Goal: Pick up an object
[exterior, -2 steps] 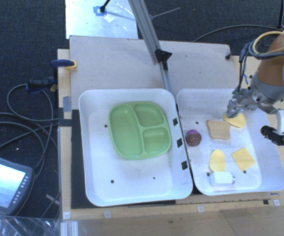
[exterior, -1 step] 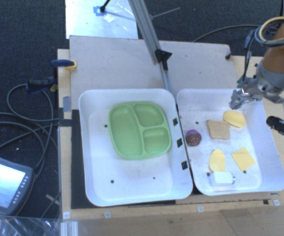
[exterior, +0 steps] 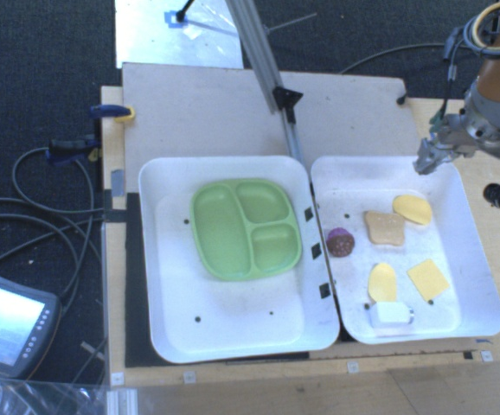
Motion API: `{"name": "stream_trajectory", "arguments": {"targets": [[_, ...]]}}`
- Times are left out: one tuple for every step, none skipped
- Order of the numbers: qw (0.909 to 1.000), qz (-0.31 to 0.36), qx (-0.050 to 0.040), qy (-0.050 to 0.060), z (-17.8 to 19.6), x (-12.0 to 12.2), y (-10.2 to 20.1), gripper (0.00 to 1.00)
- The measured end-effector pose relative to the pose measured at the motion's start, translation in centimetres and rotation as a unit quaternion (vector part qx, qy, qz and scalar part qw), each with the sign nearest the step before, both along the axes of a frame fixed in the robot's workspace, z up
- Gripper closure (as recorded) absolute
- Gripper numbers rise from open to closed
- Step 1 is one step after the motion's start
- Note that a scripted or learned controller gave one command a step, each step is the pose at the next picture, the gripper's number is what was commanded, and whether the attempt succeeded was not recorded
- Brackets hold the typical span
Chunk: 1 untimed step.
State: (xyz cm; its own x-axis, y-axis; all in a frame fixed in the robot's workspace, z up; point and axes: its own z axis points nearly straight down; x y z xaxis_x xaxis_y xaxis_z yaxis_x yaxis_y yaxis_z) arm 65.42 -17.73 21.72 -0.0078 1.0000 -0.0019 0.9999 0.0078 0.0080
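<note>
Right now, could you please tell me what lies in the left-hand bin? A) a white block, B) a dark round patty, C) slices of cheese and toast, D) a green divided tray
D: the green divided tray lies alone in the left bin, while the food pieces and the white block all lie in the right bin.

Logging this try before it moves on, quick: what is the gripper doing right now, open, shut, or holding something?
Gripper: above the back edge of the right bin, nothing seen in it; open or shut cannot be told.
</note>
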Motion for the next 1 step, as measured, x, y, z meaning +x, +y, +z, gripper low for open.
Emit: {"name": "stream_trajectory", "arguments": {"targets": [[1.0,0.0,-0.0003,-0.001,5.53,0.19,-0.02,1.0]]}}
